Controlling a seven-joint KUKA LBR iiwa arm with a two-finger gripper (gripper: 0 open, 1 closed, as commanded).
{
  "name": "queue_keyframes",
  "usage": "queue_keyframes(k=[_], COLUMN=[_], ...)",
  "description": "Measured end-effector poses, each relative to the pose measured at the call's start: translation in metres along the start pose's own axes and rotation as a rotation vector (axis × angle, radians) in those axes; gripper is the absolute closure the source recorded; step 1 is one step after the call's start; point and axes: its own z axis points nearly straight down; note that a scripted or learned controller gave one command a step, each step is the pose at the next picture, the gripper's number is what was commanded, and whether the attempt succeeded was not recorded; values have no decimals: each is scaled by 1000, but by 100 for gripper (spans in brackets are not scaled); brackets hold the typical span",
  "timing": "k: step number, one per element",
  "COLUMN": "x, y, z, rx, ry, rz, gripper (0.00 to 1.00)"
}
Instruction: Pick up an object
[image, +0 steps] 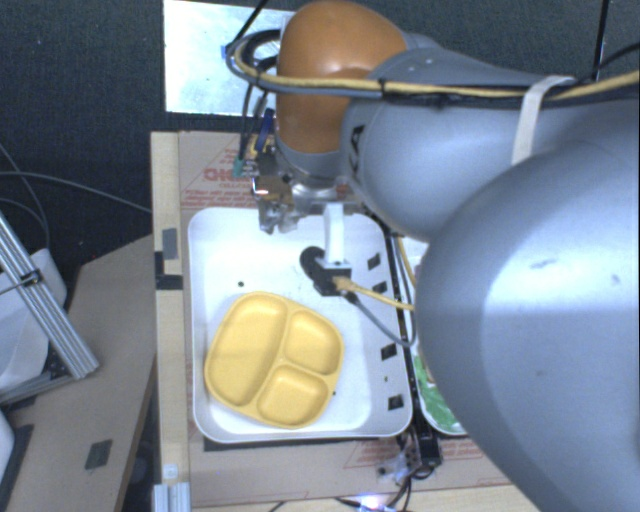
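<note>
Yellow plastic, glossy and split into three compartments, the plate (275, 360) lies flat toward six o'clock in the white bin (215, 250), not yet lifted. The hand (278, 213) hangs over the bin's twelve o'clock edge, apart from the plate; whether it is open or closed I cannot tell. Reaching, gripping and raising are all left to do.

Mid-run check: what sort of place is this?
Probably a robotics lab bench: a grey arm reaches over a white bin holding a yellow divided tray, with aluminium framing beside the bench.
</note>
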Motion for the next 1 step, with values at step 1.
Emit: queue_keyframes(k=[1], x=[11], y=[42], z=[144], rx=[24], ry=[-7], rz=[2], gripper=[100])
